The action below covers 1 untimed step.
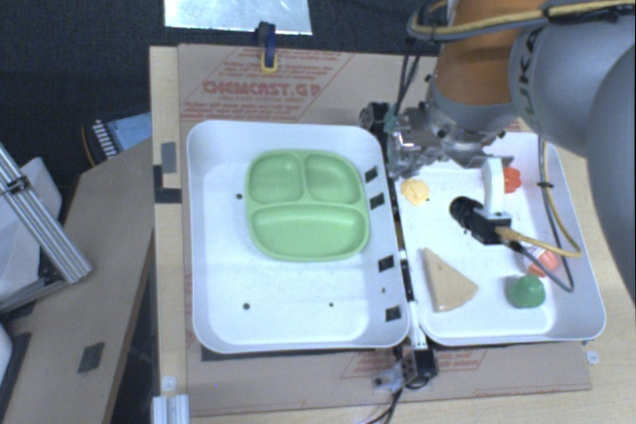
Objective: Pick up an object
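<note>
- Cardboard sheeting printed in red point(263, 86) covers the bench, and on it sit two shallow white bins, the left bin point(214, 313) and the right bin point(576, 313), side by side with their walls touching.
- A tan wedge-shaped block point(447, 281) lies in the near part of the right bin and serves as the landmark.
- A pale green divided plastic plate point(303, 209) sits in the left bin, across the shared wall from the wedge and well apart from it.
- A small green ball point(526, 291) rests near the wedge, toward the view's right.
- A small orange-red piece point(511, 180) lies beyond the wedge, toward the far right of the bin.
- A small rounded yellow piece point(414, 191) lies beyond the wedge, close to the shared wall.
- The grey arm with the orange band point(576, 84) reaches over the far end of the right bin, with the gripper point(409, 152) low, beyond the wedge and by the shared wall.
- The step looks like the approach and descent; nothing appears to be held.
- The yellow piece is the likeliest target. It lies just on the near side of the gripper, close to it, but I cannot tell whether they touch.
- Whether the jaws are spread or closed cannot be told.
- The next move calls for centring over the yellow piece, staying clear of the bin wall, then closing and lifting.
</note>
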Available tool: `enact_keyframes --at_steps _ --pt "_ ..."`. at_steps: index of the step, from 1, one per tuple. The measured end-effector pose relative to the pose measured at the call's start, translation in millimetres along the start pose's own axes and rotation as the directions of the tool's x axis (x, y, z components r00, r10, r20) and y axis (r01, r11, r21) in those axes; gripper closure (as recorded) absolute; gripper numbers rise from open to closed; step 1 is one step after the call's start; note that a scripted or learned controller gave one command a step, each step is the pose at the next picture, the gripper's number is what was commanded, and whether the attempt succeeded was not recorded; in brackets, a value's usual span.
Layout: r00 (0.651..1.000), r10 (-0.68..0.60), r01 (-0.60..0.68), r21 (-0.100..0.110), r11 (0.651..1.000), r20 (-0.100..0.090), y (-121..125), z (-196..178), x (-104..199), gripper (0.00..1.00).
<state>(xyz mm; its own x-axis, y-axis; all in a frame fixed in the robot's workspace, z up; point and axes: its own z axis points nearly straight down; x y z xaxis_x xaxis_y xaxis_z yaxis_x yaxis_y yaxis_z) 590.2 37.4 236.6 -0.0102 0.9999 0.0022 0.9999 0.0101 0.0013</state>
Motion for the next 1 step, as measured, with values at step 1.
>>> enact_keyframes --at_steps 1 --pt "1.000 0.000 0.000 0.001 1.000 0.000 -4.5 7.0 57.5 1.00"
